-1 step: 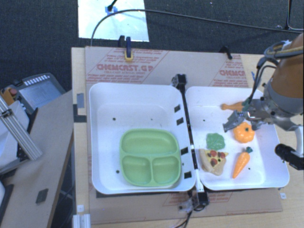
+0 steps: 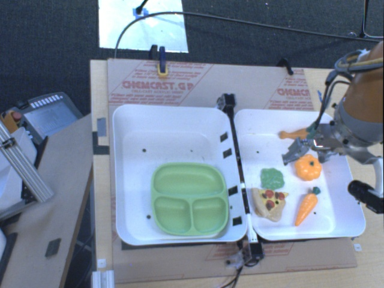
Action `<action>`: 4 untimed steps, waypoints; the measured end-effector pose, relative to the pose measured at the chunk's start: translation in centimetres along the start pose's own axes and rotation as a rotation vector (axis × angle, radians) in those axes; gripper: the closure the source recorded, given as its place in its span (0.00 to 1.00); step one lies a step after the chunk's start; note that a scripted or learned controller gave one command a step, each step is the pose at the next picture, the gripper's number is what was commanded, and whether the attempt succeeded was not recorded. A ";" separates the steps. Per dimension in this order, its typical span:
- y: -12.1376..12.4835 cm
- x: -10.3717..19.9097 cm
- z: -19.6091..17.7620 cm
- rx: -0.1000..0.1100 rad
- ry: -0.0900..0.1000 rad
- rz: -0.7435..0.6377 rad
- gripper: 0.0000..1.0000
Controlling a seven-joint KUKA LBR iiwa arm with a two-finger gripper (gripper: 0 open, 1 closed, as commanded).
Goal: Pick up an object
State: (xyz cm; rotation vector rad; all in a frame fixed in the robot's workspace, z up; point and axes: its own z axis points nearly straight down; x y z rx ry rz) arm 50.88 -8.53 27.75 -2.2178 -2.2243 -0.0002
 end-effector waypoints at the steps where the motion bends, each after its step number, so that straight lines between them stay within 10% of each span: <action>1: 0.2 0.0 4.0 -0.001 0.000 0.002 0.00; 3: 0.4 0.0 16.3 0.001 0.001 0.002 0.00; 4: 0.5 -0.1 15.1 -0.003 -0.001 0.001 1.00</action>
